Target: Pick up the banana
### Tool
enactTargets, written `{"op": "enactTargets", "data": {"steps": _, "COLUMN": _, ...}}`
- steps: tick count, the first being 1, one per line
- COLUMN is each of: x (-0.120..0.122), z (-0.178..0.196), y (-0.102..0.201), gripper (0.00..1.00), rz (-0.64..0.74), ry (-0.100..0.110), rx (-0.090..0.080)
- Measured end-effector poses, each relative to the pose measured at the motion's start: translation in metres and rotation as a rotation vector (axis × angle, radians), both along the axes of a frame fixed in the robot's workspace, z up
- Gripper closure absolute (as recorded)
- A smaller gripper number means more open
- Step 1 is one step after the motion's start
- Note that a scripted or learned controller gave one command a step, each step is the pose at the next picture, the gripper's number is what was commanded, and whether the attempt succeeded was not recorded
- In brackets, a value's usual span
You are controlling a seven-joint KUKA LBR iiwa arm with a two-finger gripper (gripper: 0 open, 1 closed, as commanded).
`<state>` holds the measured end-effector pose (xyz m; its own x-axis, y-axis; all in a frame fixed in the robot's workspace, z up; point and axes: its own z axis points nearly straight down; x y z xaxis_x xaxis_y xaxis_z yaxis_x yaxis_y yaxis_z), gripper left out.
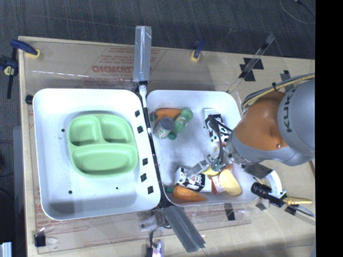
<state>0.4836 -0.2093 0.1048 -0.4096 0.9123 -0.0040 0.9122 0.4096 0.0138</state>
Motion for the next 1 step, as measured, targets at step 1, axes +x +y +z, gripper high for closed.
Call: {"op": "enactTargets", "data": {"steps": 1, "x": -0.0064, "z": 0.0582, "y": -0.0019, "gripper": 0.00, "rz": -0.028, "ry": 0.014, "rx": -0.002}}
